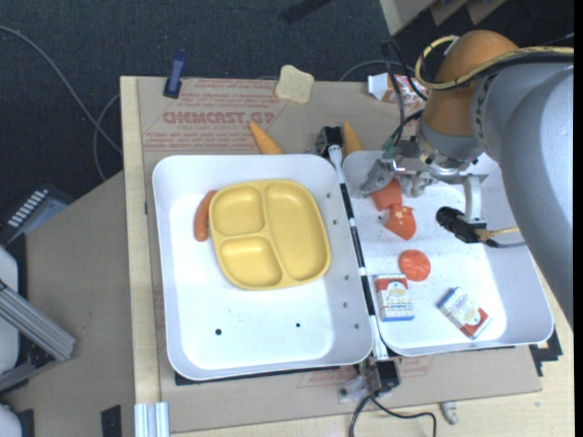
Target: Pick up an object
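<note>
Right bin (510, 330), near end: two small cartons (394, 299), then a red disc (415, 264). Left bin (182, 271) holds a yellow tray (270, 233) with a sausage (201, 218) beside it. Farther right, the gripper (407, 177) sits over red pieces (397, 217); fingers' state I cannot tell.

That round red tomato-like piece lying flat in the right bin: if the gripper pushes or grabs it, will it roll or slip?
The round red piece looks flattish, so it probably slides rather than rolls. Its glossy, plastic-like surface may slip between the fingers. It lies apart from the small carton, so a nudge likely moves it alone.
</note>
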Controlling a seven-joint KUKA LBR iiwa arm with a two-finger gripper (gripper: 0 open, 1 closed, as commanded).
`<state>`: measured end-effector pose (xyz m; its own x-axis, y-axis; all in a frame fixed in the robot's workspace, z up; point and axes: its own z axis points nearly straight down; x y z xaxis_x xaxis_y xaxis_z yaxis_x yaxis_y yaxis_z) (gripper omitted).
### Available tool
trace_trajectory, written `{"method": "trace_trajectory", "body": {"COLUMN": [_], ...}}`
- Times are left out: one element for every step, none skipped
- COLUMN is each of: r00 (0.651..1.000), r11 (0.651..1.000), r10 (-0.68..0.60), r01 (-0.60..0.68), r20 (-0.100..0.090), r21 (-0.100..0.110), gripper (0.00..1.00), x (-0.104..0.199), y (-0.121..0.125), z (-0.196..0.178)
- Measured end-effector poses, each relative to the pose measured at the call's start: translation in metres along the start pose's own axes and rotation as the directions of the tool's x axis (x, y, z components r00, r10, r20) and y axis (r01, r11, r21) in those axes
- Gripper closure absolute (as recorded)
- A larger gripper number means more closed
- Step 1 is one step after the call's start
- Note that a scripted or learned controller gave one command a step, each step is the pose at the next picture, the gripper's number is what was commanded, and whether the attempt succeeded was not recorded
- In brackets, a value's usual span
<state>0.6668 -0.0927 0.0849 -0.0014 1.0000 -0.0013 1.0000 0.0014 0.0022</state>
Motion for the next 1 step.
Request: {"method": "trace_trajectory", "body": {"r00": [1.000], "r11": [1.000], "r10": [-0.001], "r01": [0.001], "r20": [0.001], "r21": [-0.003], "gripper": [1.00], "x": [0.0001], "y": [0.0008], "z": [-0.0107]}}
